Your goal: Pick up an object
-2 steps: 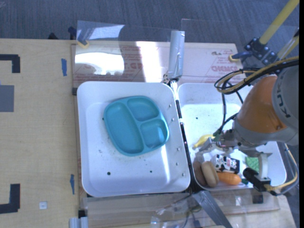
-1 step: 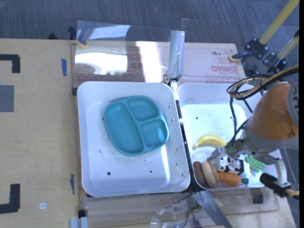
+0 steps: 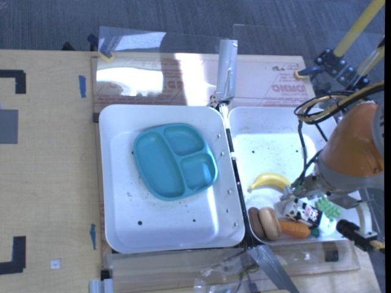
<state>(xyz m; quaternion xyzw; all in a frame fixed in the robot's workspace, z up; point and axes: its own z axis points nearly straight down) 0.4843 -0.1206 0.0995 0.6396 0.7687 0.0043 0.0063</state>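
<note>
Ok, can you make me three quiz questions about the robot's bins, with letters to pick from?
1. Where is the blue plate?
A. left bin
B. right bin
C. on the floor

2. What colour is the banana?
A. green
B. yellow
C. red

3. How does the carrot lie?
A. standing upright
B. flat in the bin
C. on the blue plate

Answers:
1. A, the plate sits in the left bin.
2. B, the banana in the right bin is yellow.
3. B, the orange carrot lies flat on the right bin's floor, beside a brown bread roll, close to the gripper.
</note>
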